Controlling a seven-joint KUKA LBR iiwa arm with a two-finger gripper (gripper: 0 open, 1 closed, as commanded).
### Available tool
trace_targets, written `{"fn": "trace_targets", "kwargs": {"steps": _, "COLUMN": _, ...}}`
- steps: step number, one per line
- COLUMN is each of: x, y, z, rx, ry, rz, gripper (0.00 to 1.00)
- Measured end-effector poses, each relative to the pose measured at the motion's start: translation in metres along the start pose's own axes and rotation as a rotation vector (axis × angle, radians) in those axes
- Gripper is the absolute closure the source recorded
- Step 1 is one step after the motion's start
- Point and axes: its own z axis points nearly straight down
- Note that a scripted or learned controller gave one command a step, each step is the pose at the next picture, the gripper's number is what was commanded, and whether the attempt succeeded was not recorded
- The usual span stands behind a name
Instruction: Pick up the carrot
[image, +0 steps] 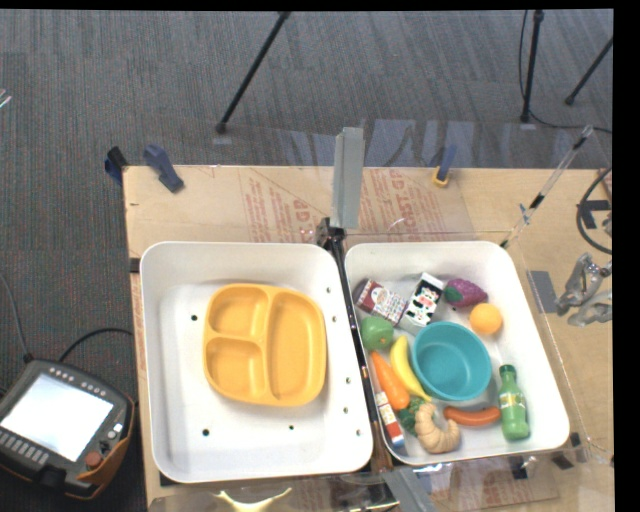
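The carrot (389, 380) lay in the right bin (535, 330), near its left wall, wedged between a banana (404, 366) and a small bottle (387, 415). It looked like light, stiff, smooth plastic; I'd pinch across its thick middle. The gripper (585, 290) sat far right; I couldn't tell its state.

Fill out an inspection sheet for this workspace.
Surface: bench bearing two white bins, left bin and right bin.
Job's things: carrot in the right bin near its left wall, beside the banana.
Clutter: yellow plate in the left bin; teal bowl, orange, green bottle, two cartons, eggplant in the right.
End effector: nothing seen.
Cables: one running to the tablet at lower left.
Surroundings: grey carpet, stand legs at top.
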Motion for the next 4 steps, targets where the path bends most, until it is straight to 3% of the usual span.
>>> {"fn": "trace_targets", "kwargs": {"steps": 1, "x": 0.004, "y": 0.022, "z": 0.147, "rx": -0.021, "ry": 0.013, "rz": -0.115, "gripper": 1.00}}
{"fn": "trace_targets", "kwargs": {"steps": 2, "x": 0.012, "y": -0.002, "z": 0.050, "rx": -0.004, "ry": 0.001, "rz": -0.320, "gripper": 1.00}}
{"fn": "trace_targets", "kwargs": {"steps": 3, "x": 0.010, "y": 0.043, "z": 0.151, "rx": -0.019, "ry": 0.009, "rz": -0.328, "gripper": 1.00}}
{"fn": "trace_targets", "kwargs": {"steps": 4, "x": 0.022, "y": 0.002, "z": 0.023, "rx": 0.001, "ry": 0.000, "rz": -0.325, "gripper": 1.00}}
